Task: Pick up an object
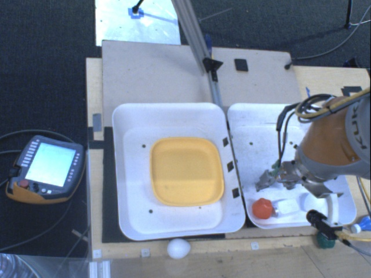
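Trouble could come from the ball: round and close to the right bin's near wall, it may roll off a slanted pinch. It lies just below and left of the gripper, apart from it. Whether the gripper is wide or narrow, I cannot tell.

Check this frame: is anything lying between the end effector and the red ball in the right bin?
Nothing visible does. The end effector sits just above the red ball in the right bin, with bare white floor between them. A white object lies beside the ball, not in between.
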### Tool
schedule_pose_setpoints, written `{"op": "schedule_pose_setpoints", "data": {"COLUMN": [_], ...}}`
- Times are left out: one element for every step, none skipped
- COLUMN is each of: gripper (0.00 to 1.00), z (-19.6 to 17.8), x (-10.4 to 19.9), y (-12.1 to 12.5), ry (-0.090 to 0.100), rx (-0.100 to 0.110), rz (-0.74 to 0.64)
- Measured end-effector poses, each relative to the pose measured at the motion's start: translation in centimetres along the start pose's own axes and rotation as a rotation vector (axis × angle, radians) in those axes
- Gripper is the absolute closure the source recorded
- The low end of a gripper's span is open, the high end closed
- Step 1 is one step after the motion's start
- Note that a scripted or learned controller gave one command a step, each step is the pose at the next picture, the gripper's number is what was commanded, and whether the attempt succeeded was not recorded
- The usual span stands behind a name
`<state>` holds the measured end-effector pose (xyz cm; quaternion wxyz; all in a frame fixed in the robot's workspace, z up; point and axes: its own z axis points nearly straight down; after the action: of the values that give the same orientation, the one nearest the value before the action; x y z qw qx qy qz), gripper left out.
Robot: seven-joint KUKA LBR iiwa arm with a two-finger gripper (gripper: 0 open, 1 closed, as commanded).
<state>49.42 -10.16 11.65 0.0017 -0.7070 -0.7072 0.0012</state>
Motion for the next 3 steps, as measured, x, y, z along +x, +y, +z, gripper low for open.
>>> {"op": "schedule_pose_setpoints", "data": {"gripper": [1.0,1.0,1.0], "z": [-1.3,-6.9,-11.2], "x": [0.0,0.2,0.8], "y": [0.2,1.2,1.2], "ry": [-0.001,-0.001,-0.001], "rx": [-0.006,-0.01,-0.009], "rz": [0.0,-0.001,-0.001]}}
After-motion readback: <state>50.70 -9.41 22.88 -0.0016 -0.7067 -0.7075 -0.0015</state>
